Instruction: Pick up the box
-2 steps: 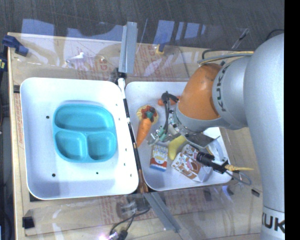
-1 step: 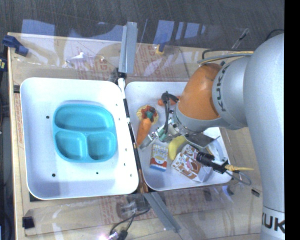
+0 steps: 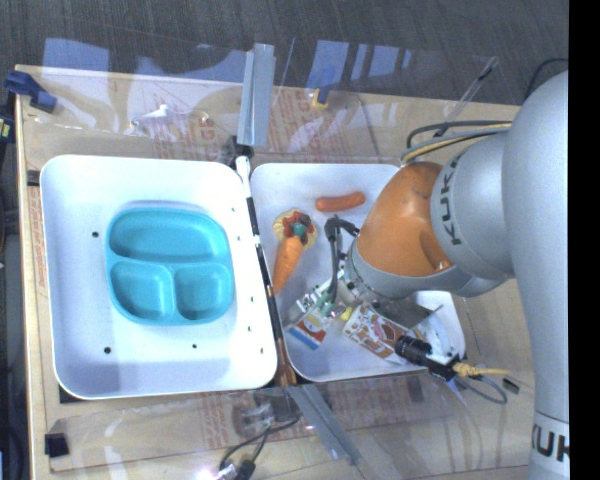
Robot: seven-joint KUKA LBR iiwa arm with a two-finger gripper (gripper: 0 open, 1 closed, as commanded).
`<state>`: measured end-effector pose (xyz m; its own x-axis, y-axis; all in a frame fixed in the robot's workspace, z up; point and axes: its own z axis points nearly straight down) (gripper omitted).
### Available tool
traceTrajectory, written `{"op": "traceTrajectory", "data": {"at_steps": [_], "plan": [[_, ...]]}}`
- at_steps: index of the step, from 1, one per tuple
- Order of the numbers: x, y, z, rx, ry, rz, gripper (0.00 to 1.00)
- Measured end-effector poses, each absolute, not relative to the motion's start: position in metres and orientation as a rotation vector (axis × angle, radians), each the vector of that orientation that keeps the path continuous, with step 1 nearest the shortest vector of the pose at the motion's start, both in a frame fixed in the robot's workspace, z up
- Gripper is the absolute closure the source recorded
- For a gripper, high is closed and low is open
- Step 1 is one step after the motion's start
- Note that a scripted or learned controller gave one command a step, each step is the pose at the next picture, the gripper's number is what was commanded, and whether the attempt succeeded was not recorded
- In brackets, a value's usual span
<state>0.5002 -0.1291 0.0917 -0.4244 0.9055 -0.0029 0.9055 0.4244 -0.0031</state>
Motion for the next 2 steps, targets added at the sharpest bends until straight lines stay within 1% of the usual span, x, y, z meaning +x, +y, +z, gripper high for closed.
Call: {"op": "traceTrajectory", "data": {"at_steps": [1,2], "plan": [[0.501,-0.1274,0.1017,1.679,2.659,-0.003,1.0],[0.5011,-0.1273,0.1017,1.679,2.659,-0.003,0.0]]}}
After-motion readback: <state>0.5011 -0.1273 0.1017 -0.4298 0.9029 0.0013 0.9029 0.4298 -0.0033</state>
